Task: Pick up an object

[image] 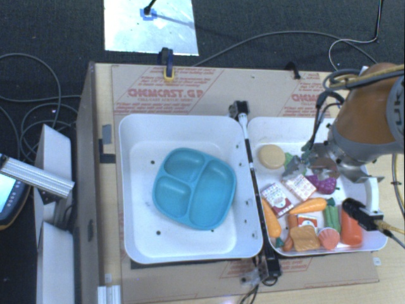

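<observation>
The end effector (302, 164) hangs low over the right bin (297, 122), its metal tip down among the toy food near the middle of the pile, and from where I stand I cannot tell how it is set or whether anything is caught in it. Just beside the tip lies a small white packet with red print (299, 186), with a purple piece (325, 184) close on its far side and a second red-and-white packet (276, 198) next to it. A pale round biscuit-like piece (272, 156) sits apart toward the bin's back. Nearer the front edge are an orange carrot (308, 206), a slice of toast (305, 238), a green piece (331, 215) and a red one (351, 228), all crowded together and touching. These look like light plastic play food: stiff, smooth and likely to slip or skate aside if nudged. I would judge the flat packet hard to lift from above, while the carrot, taken across its narrow middle, offers a surer hold. The left bin (136, 132) holds a blue divided plate (195, 187), and both bins rest on the cardboard-covered tabletop (190, 87).
</observation>
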